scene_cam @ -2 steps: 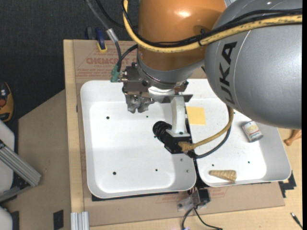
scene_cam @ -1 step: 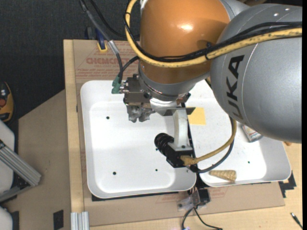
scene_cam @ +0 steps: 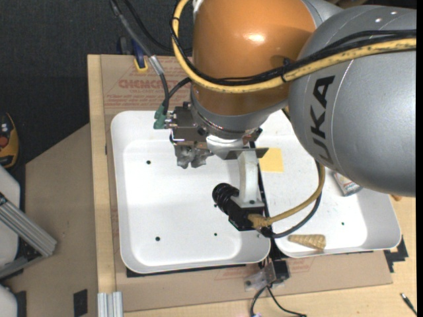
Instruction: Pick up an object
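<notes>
My gripper (scene_cam: 191, 156) hangs over the far middle of the left bin (scene_cam: 142, 197), just above its white floor, and I see nothing between its fingers. A flat yellow square (scene_cam: 273, 160) lies to the gripper's right, close to where the two bins meet; the arm partly covers it. In the right bin (scene_cam: 370, 233), a beige cone (scene_cam: 308, 241) lies on its side near the front edge. A small white and red item (scene_cam: 347, 186) pokes out from under the arm further back.
The big grey and orange arm (scene_cam: 297, 65) hides most of the right bin and the far bin edges. The bins rest on a brown cardboard sheet (scene_cam: 99, 177). Loose cables (scene_cam: 142, 32) run behind the left bin.
</notes>
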